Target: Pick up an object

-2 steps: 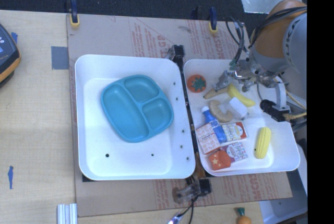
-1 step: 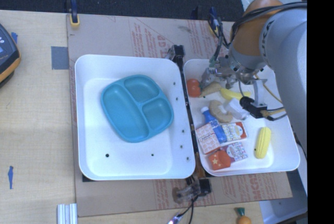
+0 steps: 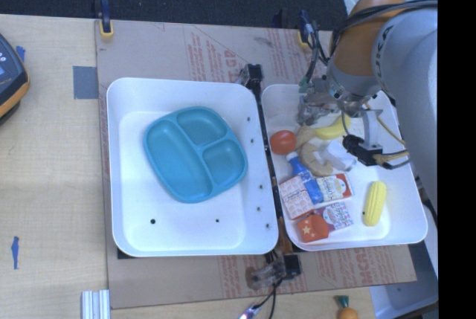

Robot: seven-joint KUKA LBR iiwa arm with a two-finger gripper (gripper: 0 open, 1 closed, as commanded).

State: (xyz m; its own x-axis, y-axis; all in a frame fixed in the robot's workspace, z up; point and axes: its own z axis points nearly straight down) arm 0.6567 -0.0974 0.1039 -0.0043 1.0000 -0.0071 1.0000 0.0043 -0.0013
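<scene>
I've got the gripper [image 3: 316, 113] low in the right bin [image 3: 405, 224], over the banana [image 3: 332, 131] and just beside the tomato [image 3: 282, 141]. Can't tell if jaws are apart or together. Nothing visibly lifted yet, so grab + lift are left imo

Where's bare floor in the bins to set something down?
Left bin: bare floor around the blue divided plate, widest along the near edge and left wall. Right bin: crowded from tomato to corn, gripper at the banana; only slivers free.
</scene>
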